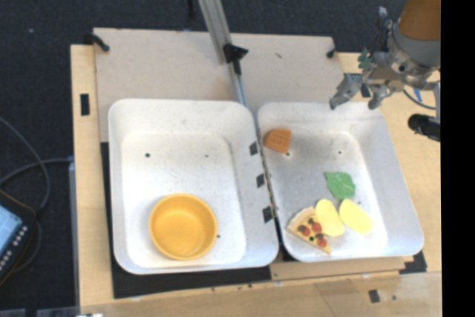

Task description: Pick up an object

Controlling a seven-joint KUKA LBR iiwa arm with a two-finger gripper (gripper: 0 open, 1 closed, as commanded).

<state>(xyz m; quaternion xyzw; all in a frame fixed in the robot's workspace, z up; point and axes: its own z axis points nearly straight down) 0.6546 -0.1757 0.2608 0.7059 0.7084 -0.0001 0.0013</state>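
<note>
the hand [357,93] hangs spread, gripping nothing, above the right bin's [386,152] far rim. in that bin lie a brown piece [278,139], green leaf [340,183], two yellow pieces [355,216] and pizza slice [308,230]; a yellow bowl [182,226] sits in the left bin [133,130].

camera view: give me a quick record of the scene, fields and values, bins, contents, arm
left bin: holds a yellow bowl, upright, near its front edge
right bin: holds a brown piece near the back left corner, a green piece, two yellow pieces and a pizza slice toy clustered at the front
hand: above the right bin's back edge, holding nothing
arm: reaching in from the right, orange band above the wrist
pick status: not yet made
</note>
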